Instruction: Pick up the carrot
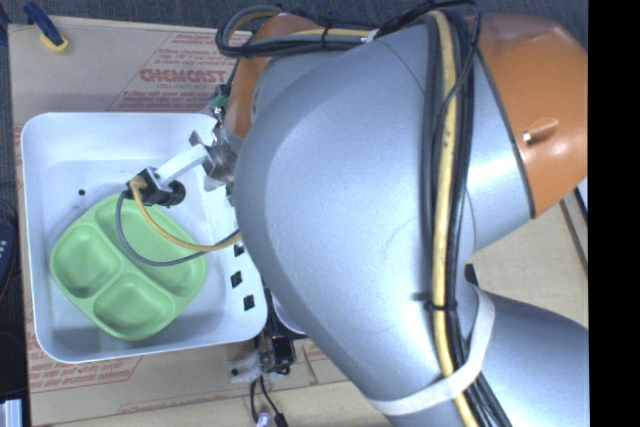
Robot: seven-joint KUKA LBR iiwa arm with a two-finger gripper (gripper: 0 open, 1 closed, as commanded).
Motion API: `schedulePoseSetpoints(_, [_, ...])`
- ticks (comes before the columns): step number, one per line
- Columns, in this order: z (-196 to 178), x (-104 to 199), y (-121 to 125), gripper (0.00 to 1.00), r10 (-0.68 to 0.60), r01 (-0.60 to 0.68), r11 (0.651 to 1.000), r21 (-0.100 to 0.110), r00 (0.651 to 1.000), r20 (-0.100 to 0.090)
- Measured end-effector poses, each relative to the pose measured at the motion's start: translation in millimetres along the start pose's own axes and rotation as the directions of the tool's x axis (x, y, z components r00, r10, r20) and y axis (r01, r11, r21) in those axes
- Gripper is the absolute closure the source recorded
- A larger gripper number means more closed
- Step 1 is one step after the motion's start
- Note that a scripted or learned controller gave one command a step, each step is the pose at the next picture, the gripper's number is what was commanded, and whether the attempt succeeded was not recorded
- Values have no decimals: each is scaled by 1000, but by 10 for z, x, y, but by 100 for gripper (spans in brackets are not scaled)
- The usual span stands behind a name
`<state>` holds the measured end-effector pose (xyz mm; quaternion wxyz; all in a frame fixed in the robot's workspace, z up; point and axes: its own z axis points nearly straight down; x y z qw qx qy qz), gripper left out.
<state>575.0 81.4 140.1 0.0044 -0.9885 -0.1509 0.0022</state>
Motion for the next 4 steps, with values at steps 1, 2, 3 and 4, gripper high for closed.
schedulePoseSetpoints(1, [-89, -6, 2, 100, -4, 4, 1000, 1, 1000, 5])
schedulePoseSetpoints(2, [-516, 63, 316, 100, -77, 77, 997, -5, 997, 2])
schedulePoseSetpoints(3, [-1712, 116, 780, 100, -179, 179, 984, -6, 984, 0])
schedulePoseSetpoints(4, [-1367, 0, 49, 100, 38, -38, 999, -7, 999, 1])
